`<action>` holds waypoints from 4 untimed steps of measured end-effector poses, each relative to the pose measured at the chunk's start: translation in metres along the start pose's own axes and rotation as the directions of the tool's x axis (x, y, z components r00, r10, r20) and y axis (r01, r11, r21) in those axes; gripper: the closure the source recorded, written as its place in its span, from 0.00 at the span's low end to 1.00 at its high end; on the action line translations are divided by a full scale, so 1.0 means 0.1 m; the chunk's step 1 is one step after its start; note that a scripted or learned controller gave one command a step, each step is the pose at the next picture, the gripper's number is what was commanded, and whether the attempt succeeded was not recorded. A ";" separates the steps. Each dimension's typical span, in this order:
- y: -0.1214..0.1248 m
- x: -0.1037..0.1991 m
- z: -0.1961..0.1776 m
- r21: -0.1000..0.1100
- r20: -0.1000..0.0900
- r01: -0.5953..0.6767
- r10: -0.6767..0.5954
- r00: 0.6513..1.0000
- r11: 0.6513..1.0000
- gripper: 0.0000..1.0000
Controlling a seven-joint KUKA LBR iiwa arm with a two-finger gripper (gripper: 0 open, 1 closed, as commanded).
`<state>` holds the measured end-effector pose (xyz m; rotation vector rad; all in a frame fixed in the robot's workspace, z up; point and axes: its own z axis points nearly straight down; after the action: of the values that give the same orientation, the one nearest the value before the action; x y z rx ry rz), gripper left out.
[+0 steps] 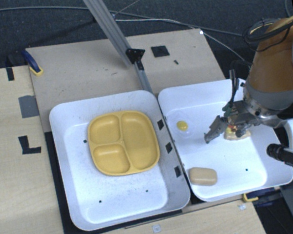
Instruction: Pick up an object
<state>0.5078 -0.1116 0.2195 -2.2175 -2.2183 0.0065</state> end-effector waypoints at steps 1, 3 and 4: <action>0.01 0.11 0.55 0.000 0.000 0.001 -0.001 1.000 1.000 0.00; -0.05 0.09 1.05 -0.001 -0.001 0.001 -0.001 1.000 1.000 1.00; -0.02 0.14 0.62 -0.007 0.001 0.001 -0.001 1.000 1.000 1.00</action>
<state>0.5054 -0.0977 0.1576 -2.2200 -2.2236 -0.0009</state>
